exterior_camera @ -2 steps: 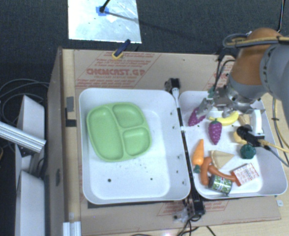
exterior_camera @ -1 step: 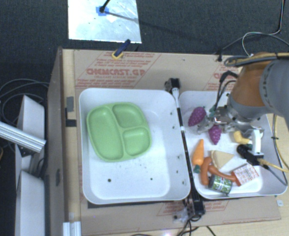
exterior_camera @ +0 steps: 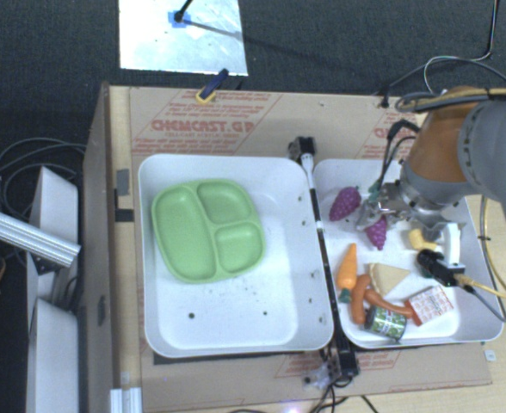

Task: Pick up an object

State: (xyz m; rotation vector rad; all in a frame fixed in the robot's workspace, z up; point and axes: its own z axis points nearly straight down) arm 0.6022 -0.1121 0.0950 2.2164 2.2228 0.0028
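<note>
Claw (exterior_camera: 379, 212) lowered into the right bin (exterior_camera: 485, 312), its fingers spread, nothing between them. A purple grape bunch (exterior_camera: 345, 202) lies just to the claw's left; a second, smaller purple bunch (exterior_camera: 377, 231) sits directly beneath its tips (contact cannot be judged). Below the claw lie a carrot (exterior_camera: 348, 267), a cheese wedge (exterior_camera: 391, 276) and a green can (exterior_camera: 385, 323). Far to the claw's left, the left bin (exterior_camera: 279, 317) holds a green divided plate (exterior_camera: 207, 229).
</note>
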